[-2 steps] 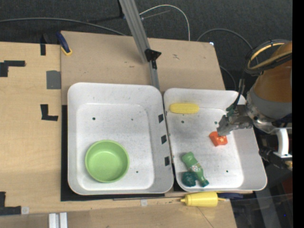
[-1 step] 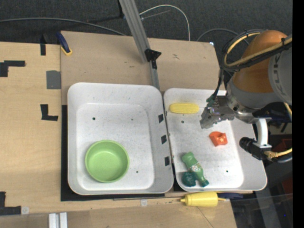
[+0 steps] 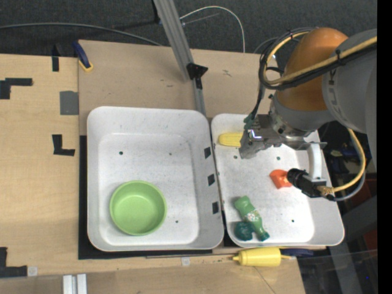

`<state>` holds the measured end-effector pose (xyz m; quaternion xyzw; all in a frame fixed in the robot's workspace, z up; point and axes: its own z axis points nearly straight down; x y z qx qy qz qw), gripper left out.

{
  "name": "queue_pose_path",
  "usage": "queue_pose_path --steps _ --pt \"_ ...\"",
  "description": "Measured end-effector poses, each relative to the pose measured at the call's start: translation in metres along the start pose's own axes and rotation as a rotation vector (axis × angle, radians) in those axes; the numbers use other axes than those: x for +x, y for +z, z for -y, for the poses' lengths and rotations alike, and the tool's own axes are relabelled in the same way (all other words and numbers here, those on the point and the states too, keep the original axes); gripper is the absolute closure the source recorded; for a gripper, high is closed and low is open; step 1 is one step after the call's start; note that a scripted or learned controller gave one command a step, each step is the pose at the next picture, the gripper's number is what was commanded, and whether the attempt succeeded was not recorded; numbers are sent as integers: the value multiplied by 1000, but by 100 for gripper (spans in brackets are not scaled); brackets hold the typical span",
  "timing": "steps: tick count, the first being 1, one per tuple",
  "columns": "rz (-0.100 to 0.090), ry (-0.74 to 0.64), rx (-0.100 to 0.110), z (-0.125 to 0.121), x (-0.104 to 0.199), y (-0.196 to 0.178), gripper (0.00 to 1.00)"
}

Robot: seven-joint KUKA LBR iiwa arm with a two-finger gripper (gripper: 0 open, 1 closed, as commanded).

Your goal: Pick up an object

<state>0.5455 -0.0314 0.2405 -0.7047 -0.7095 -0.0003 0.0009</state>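
My gripper (image 3: pixel 249 146) hangs over the far left part of the right bin (image 3: pixel 318 234), just right of a yellow object (image 3: pixel 229 140) lying by the bin's far left wall. An orange object (image 3: pixel 279 178) lies mid-bin, to the right of the gripper and nearer the camera. A green bottle-shaped toy (image 3: pixel 250 216) with a teal end lies near the bin's front. Nothing shows between the fingers.
A green bowl (image 3: pixel 138 207) sits in the front left of the left bin (image 3: pixel 147 118). A yellow object (image 3: pixel 260 257) lies on the bench in front of the right bin. A grey pole (image 3: pixel 174 32) slants over the bench behind the bins.
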Motion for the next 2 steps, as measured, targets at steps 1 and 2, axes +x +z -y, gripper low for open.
queue_pose_path --steps 1,2 --pt "0 0 0 -10 49 -6 100" --pt "2 1 2 -18 93 7 100"
